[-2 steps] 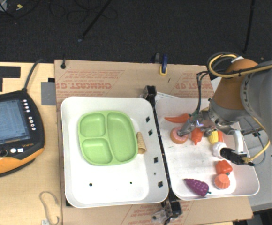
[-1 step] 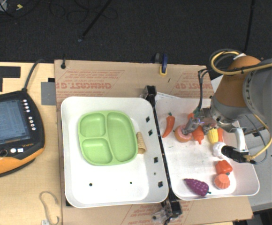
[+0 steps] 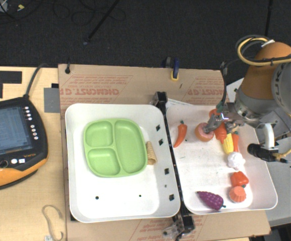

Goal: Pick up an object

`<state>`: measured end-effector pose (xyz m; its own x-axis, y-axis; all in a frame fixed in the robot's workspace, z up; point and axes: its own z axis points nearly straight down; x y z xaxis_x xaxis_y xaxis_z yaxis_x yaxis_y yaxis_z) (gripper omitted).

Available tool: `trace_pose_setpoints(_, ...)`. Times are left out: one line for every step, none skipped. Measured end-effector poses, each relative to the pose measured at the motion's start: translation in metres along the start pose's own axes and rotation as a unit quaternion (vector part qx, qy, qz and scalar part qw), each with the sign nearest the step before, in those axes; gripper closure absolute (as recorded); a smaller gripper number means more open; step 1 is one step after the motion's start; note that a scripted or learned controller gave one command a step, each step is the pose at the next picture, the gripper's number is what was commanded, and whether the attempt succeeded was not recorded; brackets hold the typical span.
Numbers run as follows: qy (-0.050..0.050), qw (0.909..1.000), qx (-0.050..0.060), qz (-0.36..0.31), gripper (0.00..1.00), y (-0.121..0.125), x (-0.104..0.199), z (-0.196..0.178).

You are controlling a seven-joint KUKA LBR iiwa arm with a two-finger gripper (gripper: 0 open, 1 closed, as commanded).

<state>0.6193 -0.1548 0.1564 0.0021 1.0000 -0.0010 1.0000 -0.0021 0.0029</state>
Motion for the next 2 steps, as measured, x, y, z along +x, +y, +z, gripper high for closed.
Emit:
trace_pose_setpoints(0.0,1.0,0.0,-0.001,1.0,0.006,0.0,-0.044)
trace_pose_setpoints(0.0,1.0,0.001,0.0,1.0,0.006,-0.003,-0.073)
